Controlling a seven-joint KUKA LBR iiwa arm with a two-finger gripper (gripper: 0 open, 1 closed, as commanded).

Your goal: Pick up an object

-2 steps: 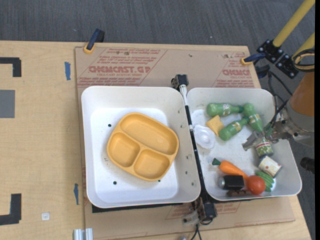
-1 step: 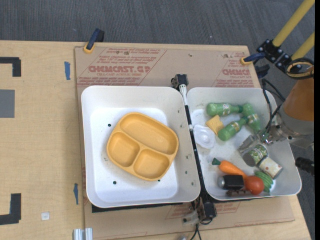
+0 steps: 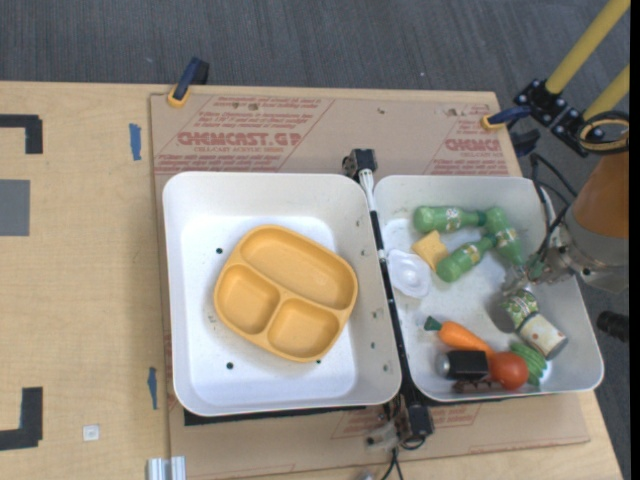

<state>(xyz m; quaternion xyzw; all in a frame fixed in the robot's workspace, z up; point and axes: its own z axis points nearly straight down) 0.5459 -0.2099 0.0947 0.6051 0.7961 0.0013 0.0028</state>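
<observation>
two white bins (image 3: 190,268) sit on a cardboard sheet (image 3: 300,128) over a wooden bench (image 3: 70,298); grey carpet (image 3: 300,18) beyond. gripper (image 3: 535,268) jaw state cannot be told.

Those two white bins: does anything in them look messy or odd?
Slightly. The right bin holds a jumble: green bottles lying on their sides, a carrot, a can tipped over. The left bin holds one yellow divided plate, sitting askew.

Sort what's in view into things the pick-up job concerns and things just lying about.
Job: gripper, green bottles, yellow block, carrot, tomato, can, all in the right bin.
Lying about: yellow divided plate in the left bin, clamps.
</observation>
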